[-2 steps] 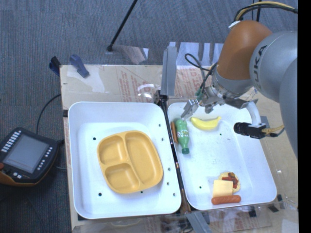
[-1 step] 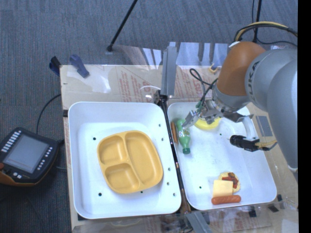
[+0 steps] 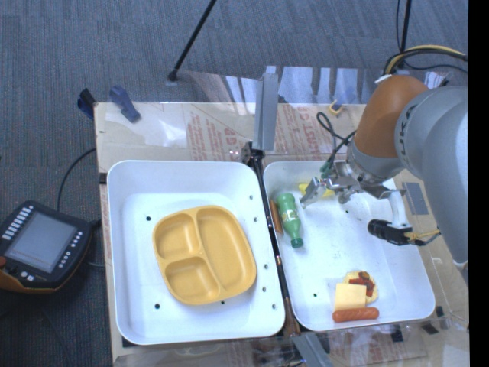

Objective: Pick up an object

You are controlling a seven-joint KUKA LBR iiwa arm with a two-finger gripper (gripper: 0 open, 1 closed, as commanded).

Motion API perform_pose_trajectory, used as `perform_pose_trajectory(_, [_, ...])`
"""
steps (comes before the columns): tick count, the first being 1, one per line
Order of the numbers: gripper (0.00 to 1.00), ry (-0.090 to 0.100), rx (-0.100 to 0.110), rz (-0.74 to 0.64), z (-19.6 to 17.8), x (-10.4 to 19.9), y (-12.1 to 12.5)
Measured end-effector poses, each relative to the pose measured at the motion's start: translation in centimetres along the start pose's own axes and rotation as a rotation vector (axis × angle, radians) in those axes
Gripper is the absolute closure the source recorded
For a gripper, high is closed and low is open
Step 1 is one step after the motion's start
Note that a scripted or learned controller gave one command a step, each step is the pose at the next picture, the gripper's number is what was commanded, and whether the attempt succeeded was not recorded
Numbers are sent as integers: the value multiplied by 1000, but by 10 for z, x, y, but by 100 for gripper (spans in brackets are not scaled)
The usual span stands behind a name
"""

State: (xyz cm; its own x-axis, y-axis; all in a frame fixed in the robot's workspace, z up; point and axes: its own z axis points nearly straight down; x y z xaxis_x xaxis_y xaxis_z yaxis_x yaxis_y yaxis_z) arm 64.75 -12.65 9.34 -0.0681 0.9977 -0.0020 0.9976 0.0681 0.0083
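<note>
Green bottle [image 3: 289, 217] is the nearest candidate I see for a pick: it lies on its side in the right bin [image 3: 419, 281], close to that bin's left wall, cap end toward the camera. Just beside it, against the wall, lies a thin orange stick-like item [image 3: 275, 216] that I can't identify. A yellow piece [image 3: 315, 187] sits in the bin's far part, partly covered by the gripper [image 3: 328, 187], so I can't tell its shape. In the near right part of the same bin I see a yellow cheese-like slab [image 3: 351, 293], a red sausage [image 3: 356, 314] touching its near edge, and a small reddish-brown piece [image 3: 364, 283] at its far corner.

The gripper hangs over the far part of the right bin, near the bottle but apart from it. Its metal parts blur together from here, so I cannot tell how its fingers stand, and I see nothing between them.

The left bin [image 3: 130, 205] holds a yellow compartment tray [image 3: 204, 254]. A teach pendant [image 3: 40, 243] lies on the floor at left, partly cut off.
</note>
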Motion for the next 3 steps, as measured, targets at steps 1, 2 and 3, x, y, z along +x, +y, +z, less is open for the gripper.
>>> perform_pose_trajectory(1, [0,-14,3,-91,1,30,0])
perform_pose_trajectory(2, [0,1,2,-108,-68,28,1])
perform_pose_trajectory(3, [0,-3,-10,-86,-16,37,5])
